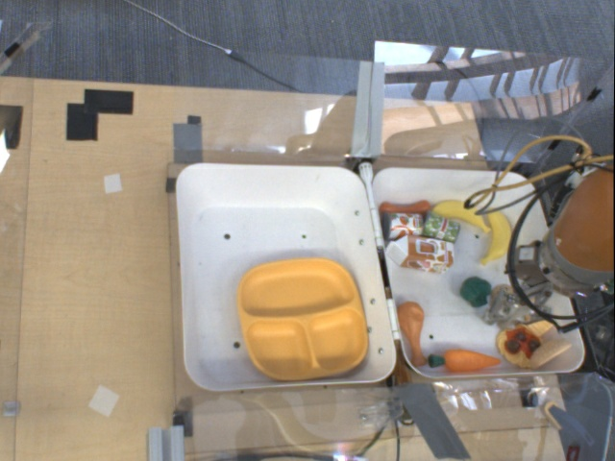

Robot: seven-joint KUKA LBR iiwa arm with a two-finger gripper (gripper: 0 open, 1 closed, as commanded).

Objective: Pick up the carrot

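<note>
Carrot (468,360) is the one task thing, and there is one of it: it lies flat along the front wall of the right bin (437,179), its orange body pointing right and its green top pointing left, near the front left corner of this bin. Two white bins stand side by side on the desk (86,286). The left bin (207,209) carries one yellow tray (302,317) with three compartments, placed toward its front right corner. The right bin carries several small things. One banana (478,224) curves near its back wall. One thin red-orange piece (407,206) lies at the back left corner. Two small printed cartons are there: a red and green one (422,227) and, touching it on the front side, a white and orange one (426,254). One dark green round thing (474,291) sits near the middle. One pale orange piece (411,323) stands against the left wall, just behind the carrot's green end. One slice-shaped toy with red and dark toppings (528,343) lies at the front right corner, just beside the carrot's tip. One arm (582,221) comes over the right edge of the bin, and its end effector (504,305) is low between the green thing and the slice, apart from the carrot; whether it is released or clenched I cannot tell.
</note>
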